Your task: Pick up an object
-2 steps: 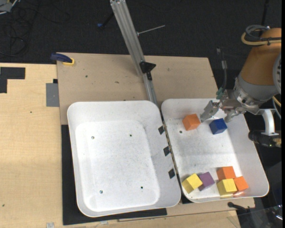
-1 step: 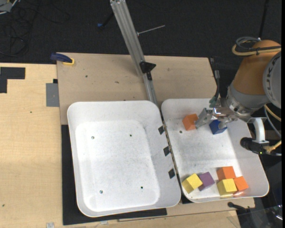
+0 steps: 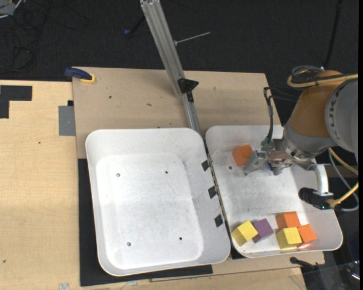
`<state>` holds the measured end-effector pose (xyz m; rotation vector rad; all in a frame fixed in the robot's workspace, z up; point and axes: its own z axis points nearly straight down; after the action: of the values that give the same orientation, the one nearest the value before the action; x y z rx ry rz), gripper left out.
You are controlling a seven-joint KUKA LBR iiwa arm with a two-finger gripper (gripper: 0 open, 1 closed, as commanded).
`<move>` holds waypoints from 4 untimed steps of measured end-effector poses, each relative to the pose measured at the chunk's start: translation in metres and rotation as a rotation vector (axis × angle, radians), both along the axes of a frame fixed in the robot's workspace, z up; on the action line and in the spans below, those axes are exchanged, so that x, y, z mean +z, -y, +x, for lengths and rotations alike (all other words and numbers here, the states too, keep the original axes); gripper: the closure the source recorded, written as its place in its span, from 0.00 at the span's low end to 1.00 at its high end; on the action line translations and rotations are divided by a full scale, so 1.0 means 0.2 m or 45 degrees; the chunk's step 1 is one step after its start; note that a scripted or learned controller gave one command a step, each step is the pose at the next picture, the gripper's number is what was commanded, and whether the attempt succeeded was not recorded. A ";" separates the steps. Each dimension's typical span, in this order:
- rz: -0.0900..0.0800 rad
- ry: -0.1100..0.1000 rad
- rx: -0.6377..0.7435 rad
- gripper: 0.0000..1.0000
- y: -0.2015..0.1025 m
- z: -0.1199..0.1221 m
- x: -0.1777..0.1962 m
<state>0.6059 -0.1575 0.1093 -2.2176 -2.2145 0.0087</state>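
The two bins, the left bin [image 3: 148,201] and the right bin [image 3: 266,192], are white with tiny dark speckles, and they sit on a light brown wooden bench [image 3: 139,98]. In the right bin there is an orange block [image 3: 242,155] by itself, and near the front edge are a yellow block [image 3: 245,231], a purple block [image 3: 263,228], another yellow block [image 3: 288,238] and two more orange blocks [image 3: 296,225]. The arm [image 3: 327,119] is grey with an orange band, and a blue and yellow clamp [image 3: 80,74] sits at the back corner of the bench.
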 end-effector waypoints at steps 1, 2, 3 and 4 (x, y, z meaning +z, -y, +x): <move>-0.001 0.007 -0.007 1.00 0.01 0.01 0.07; -0.003 0.016 -0.005 1.00 0.00 -0.02 0.37; -0.003 0.016 0.002 1.00 0.01 -0.02 0.63; 0.003 0.008 0.007 1.00 -0.29 -0.06 0.67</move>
<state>0.5937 -0.1003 0.2431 -2.2135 -2.2232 -0.0008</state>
